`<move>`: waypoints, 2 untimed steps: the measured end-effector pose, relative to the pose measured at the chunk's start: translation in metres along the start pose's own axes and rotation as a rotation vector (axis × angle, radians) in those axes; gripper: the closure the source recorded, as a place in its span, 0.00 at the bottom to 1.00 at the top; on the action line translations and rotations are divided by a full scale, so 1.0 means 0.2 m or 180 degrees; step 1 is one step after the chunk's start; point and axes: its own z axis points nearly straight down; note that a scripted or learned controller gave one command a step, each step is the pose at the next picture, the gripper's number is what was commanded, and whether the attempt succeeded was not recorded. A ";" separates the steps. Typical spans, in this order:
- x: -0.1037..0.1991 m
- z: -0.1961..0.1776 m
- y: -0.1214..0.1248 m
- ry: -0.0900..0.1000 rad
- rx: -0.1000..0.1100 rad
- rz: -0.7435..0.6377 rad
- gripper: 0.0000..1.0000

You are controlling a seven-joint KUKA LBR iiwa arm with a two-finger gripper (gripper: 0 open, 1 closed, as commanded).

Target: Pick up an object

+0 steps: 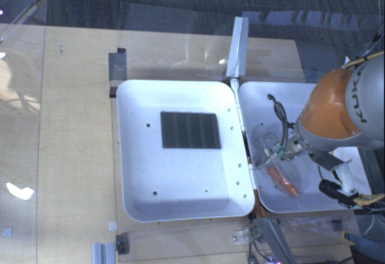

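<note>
My gripper hangs low over the right bin, under the arm's orange band. Just below and left of it an orange, carrot-like object lies on the bin floor. A clear plastic item with a small green part sits right at the gripper's left side; whether they touch I cannot tell. The arm's body hides the right part of this bin.
The left bin has a dark ribbed rectangle in its middle. A black cable curls over the right bin's back. A metal divider post stands behind the seam between the bins.
</note>
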 end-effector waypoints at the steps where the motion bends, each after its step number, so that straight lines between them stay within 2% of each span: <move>1: 0.04 0.00 -0.11 -0.0013 -0.0021 0.0134 0.00; 2: 0.04 -0.06 -0.10 -0.0018 -0.0040 0.0128 1.00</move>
